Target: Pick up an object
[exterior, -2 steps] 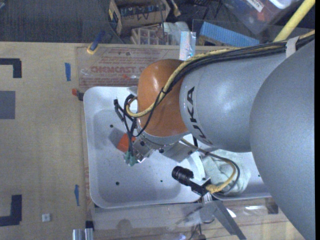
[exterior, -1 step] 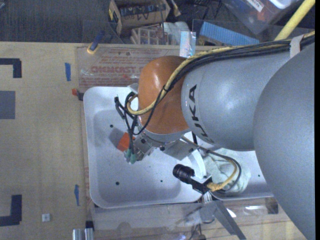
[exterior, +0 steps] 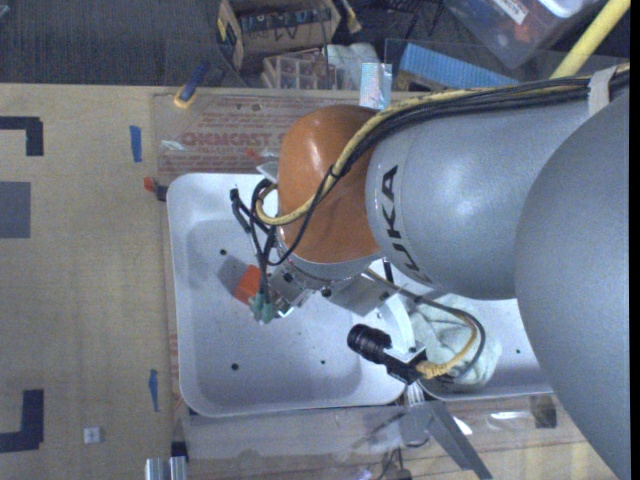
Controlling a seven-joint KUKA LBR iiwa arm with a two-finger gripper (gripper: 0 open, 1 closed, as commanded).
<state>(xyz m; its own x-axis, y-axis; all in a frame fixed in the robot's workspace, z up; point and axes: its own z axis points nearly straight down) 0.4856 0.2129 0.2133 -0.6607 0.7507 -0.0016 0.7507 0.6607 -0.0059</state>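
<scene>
Camera view, looking down at a slant, caught the grey arm [exterior: 470, 218] reaching in from the right of the frame over the left white bin [exterior: 205, 368], its gripper [exterior: 267, 306] low above the bin floor at centre left. An orange block [exterior: 245, 286], the likeliest target, lay on the floor of that bin just beside the gripper, on its left side in the frame. Whether the two touched could not be made out, and no object was seen held. Whether the gripper was open or closed could not be told, as the wrist and its orange band [exterior: 320, 188] hid most of it. By the look of things the pick stood at the approach-and-grasp step, with nothing lifted yet. The next move seemed to call for a small shift toward the left of the frame to centre on the block, a firm closing on it, then a straight lift clear of the bin wall. Counted: one orange block; one crumpled white cloth [exterior: 448, 340] at lower right, in the second bin [exterior: 512, 370]; two white bins, the right one mostly covered by the arm; and two strips of blue tape [exterior: 135, 144] on the wooden bench [exterior: 80, 298], one at upper left and one at lower left.
</scene>
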